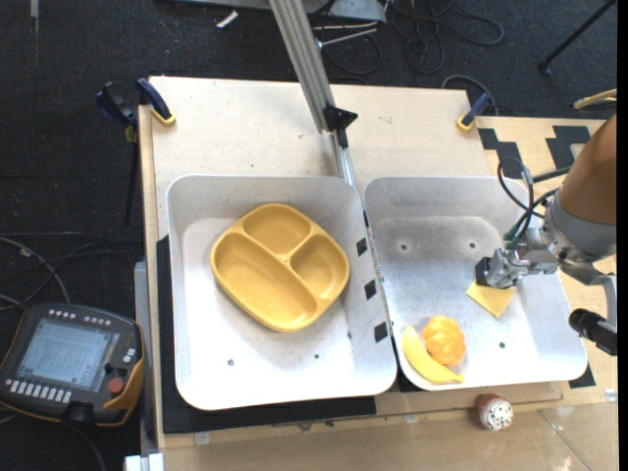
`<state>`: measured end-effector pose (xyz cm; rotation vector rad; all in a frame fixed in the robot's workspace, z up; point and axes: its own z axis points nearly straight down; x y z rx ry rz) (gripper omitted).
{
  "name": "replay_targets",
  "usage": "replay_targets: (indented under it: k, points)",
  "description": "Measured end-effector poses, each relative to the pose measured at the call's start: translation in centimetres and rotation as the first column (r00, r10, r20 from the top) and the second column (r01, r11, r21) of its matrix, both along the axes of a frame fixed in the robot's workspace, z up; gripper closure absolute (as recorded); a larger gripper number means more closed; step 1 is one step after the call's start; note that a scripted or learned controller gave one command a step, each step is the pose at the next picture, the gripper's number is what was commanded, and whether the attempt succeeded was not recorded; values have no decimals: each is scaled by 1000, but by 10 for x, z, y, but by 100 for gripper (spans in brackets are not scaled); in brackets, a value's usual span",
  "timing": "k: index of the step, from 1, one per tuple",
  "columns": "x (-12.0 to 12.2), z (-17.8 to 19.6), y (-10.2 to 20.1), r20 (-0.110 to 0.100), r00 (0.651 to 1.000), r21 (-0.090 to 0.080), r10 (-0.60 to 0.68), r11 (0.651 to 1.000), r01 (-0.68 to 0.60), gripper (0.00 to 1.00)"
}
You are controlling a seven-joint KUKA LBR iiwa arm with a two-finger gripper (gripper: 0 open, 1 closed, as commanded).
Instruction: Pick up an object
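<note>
A yellow divided plate (282, 265) lies in the left bin (191, 204). In the right bin (432, 199), a banana (424, 361) and an orange fruit (444, 338) sit near the front edge. Farther right, the gripper (494, 273) hovers at a flat yellow wedge (490, 298); the approach looks under way, and next comes a descent and close.

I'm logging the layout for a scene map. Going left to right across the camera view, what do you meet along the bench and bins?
Teach pendant → yellow divided plate in the left bin → banana and orange toy fruit in the right bin → yellow flat piece → gripper.
</note>
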<state>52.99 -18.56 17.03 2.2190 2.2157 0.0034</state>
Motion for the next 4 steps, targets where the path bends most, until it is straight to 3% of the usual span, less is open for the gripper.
replay_targets:
  k: [1, 3, 4]
  points:
    - [2, 53, 0, 1, 1000, 0, 4, 1000, -4, 100]
    - [29, 58, 106, -3, 1000, 4, 9, 1000, -9, 100]
    - [29, 63, 165, -5, 1000, 5, 11, 1000, -11, 100]
